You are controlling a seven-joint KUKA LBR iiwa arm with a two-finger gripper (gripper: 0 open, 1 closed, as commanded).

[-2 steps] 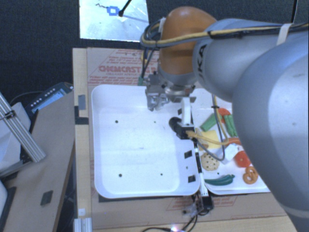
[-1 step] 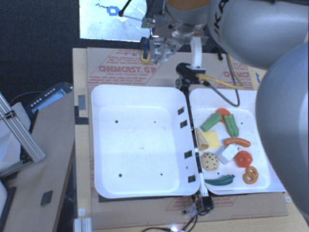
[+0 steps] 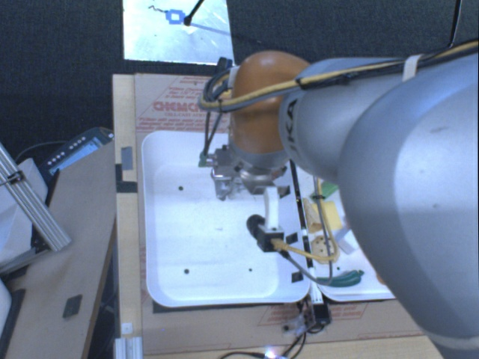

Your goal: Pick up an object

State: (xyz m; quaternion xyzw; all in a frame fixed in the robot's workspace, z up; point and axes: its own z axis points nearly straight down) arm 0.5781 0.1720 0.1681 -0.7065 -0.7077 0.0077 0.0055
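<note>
Bench point(image 3: 82, 275), viewed from above at a slant.

1. Cardboard point(image 3: 172, 107): flat sheet with red print, lying under both bins and showing past their far and near edges.

2. Left bin point(image 3: 187, 234): shallow, white, rounded corners. The floor is bare white with a few small dark dots point(image 3: 181, 189) spread across it. The gripper sits over its far half.

3. Right bin point(image 3: 353, 259): shallow and white, just beside the left bin. Most of it is hidden under the arm, leaving a narrow strip in view. Contents seen:
 - yellow thing point(image 3: 329, 217), towards the middle of the strip, shape unclear;
 - green thing point(image 3: 346, 278), long and curved, lying near the front rim;
 - pale pieces between the two, too small to identify.

4. Arm point(image 3: 374, 148): grey, reaching in from the right and covering the right bin. The orange band point(image 3: 262, 88) is above the far edge of the left bin.

5. Gripper point(image 3: 223, 187): points down, low over the floor of the left bin, well apart from the yellow and green things. Whether it is apart or together cannot be told. Nothing is seen held in it.

6. Objects for picking: those seen all lie in the right bin.
</note>
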